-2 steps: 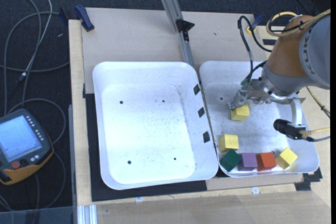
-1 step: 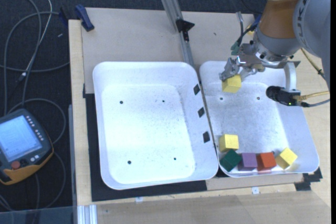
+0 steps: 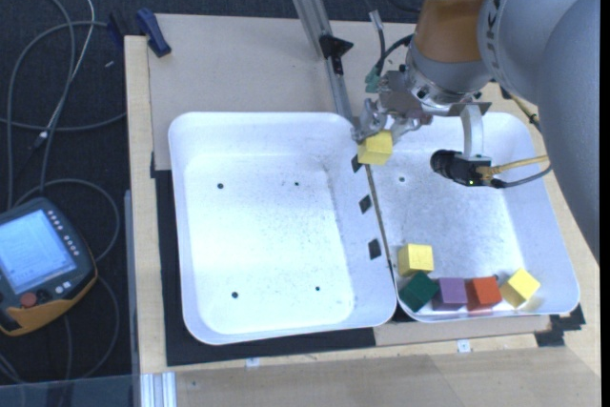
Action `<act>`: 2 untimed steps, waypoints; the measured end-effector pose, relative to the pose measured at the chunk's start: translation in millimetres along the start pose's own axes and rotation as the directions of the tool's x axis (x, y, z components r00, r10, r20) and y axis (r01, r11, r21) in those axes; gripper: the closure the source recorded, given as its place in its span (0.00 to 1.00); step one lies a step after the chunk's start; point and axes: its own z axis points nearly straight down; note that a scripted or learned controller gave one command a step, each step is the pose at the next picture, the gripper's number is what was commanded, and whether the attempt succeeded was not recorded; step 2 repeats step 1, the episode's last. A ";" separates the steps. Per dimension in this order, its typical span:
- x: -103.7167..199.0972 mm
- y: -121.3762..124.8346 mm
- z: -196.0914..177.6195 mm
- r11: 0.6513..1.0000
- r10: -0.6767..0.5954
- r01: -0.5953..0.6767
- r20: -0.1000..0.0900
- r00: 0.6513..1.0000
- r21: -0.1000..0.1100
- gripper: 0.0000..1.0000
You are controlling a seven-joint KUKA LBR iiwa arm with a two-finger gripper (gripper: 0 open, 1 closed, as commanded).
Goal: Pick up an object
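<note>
The claw [image 3: 379,134] grips a yellow block [image 3: 375,149] above the rim between the two white bins [image 3: 257,324], the pick seemingly made, while five more blocks [image 3: 463,289] sit in the right bin's near corner.

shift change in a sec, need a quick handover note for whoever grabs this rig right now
Gripper: up over the far end of the divide between the two bins, with a yellow block at its fingertips. The block looks held and lifted, but the grip itself is hard to make out from this angle.

Right bin, near corner: a yellow block, green block, purple block, red block and another yellow one, clustered together.

Left bin: only dark specks on its floor.

Done: a pick appears made. Left: confirm the hold is secure.
</note>
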 end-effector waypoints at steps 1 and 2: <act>74.5 -2.3 3.7 1.000 0.001 -0.001 0.000 1.000 0.003 1.00; 74.5 -2.3 3.7 1.000 0.001 -0.001 0.000 1.000 0.003 1.00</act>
